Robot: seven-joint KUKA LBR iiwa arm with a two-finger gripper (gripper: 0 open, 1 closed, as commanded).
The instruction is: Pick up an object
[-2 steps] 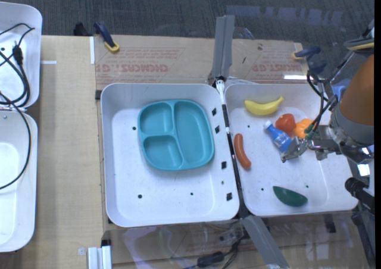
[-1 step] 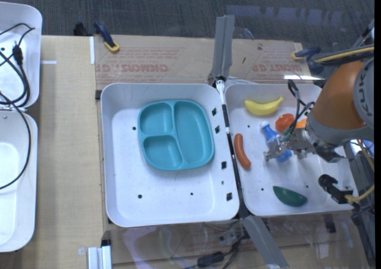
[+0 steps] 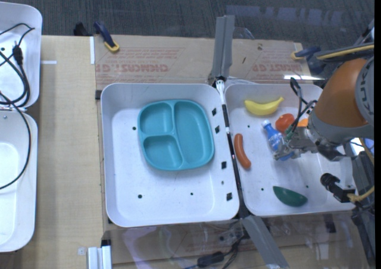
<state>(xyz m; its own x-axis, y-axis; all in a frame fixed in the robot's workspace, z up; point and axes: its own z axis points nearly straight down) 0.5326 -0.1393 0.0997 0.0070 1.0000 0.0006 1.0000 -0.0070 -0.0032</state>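
Note:
In the right bin [image 3: 259, 174] lie a yellow banana [image 3: 263, 105], a blue and white bottle [image 3: 272, 134], a red-orange piece [image 3: 284, 121], a reddish sausage [image 3: 241, 150] and a dark green piece [image 3: 290, 196]. My gripper [image 3: 287, 150] is down low in this bin, right at the near end of the bottle and just below the red-orange piece. The wrist hides whether anything is held. The sausage lies to the gripper's left, apart from it.
The left bin [image 3: 113, 160] holds a teal divided plate [image 3: 175, 134]. A raised divider [image 3: 229, 143] separates the two bins. The arm's grey and orange body [image 3: 345, 101] covers the right bin's far right side.

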